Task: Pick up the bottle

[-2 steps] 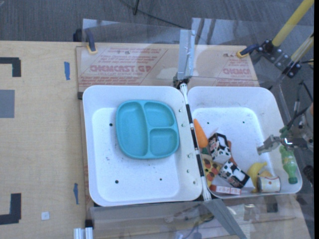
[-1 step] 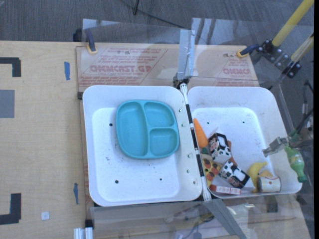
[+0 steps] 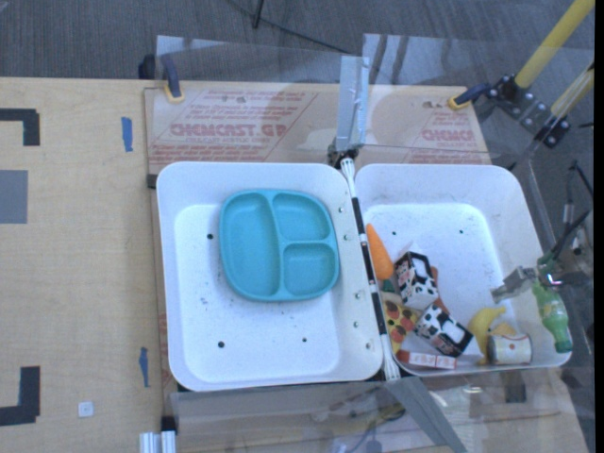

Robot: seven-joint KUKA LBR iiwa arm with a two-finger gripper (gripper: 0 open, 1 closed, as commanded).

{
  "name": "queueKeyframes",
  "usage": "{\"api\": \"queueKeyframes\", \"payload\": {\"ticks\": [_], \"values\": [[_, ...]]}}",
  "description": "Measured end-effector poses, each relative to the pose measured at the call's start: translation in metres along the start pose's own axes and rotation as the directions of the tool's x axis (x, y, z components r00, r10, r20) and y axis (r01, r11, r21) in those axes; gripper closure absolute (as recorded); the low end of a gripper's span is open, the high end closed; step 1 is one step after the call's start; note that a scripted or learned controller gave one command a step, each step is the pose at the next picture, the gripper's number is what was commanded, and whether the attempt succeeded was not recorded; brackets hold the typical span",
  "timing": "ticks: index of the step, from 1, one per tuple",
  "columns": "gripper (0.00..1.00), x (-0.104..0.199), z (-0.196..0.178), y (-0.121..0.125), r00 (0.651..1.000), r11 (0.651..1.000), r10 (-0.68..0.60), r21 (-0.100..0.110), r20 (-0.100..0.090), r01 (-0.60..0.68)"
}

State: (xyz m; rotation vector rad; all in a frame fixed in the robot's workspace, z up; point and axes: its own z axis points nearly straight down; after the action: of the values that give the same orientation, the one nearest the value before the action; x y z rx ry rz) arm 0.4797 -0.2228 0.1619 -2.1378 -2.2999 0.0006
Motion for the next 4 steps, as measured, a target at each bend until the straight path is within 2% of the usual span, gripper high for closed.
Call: {"api": "queueKeyframes", "payload": {"ticks": [1,2,3,4], "values": [[0.00,0.031,-0.078,0.008,0.994,0.994,0.105,-0.002,0.002,-0.105],[0.00,0.005,0.001,0.000,0.994,0.994,0.109,0.000,0.001,-0.109],[0.00,0.001,-0.038,0.000,0.996,0.996,0.091,-0.003,0.003,-0.091],[0.00,0.004,-0.023,0.000,0.999,0.999,0.048,0.000,0.000,-0.048]]}}
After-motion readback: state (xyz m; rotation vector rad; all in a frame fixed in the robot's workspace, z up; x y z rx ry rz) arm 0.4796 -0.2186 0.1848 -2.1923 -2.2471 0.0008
